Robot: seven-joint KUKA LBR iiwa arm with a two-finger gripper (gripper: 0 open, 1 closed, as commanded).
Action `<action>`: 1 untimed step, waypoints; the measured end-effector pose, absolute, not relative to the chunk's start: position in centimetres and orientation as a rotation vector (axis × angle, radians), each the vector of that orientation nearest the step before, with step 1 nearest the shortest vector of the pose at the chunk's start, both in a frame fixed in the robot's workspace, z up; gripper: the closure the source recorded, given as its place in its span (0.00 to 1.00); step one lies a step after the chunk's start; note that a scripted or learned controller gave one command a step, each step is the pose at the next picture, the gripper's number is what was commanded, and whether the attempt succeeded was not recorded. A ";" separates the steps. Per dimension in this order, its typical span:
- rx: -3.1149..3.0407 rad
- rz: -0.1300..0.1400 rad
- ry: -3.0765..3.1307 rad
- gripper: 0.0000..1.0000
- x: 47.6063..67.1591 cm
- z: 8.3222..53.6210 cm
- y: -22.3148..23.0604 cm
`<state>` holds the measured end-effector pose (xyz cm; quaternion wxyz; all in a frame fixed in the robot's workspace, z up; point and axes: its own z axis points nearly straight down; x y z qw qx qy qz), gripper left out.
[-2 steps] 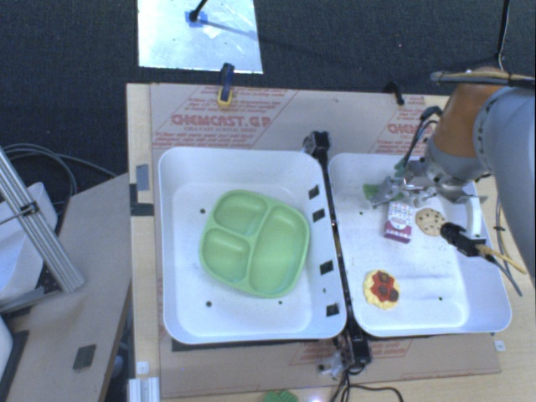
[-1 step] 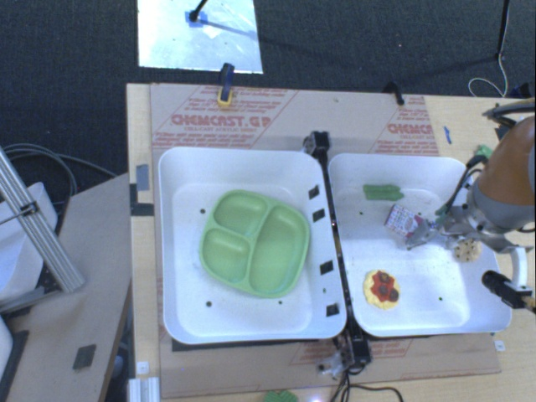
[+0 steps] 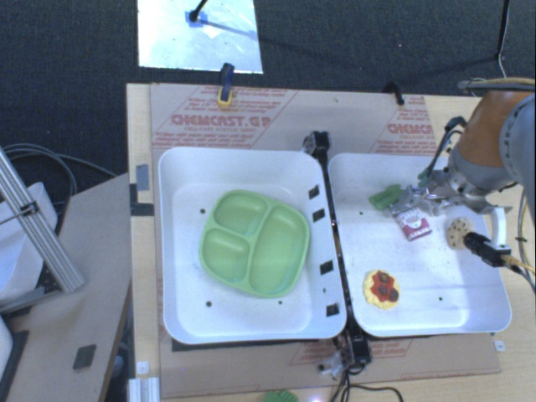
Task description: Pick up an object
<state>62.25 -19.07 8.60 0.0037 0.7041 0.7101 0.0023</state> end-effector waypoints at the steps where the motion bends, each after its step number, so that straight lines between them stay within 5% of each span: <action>1: 2.209 0.005 2.225 1.00 62.0 9.6 -19.2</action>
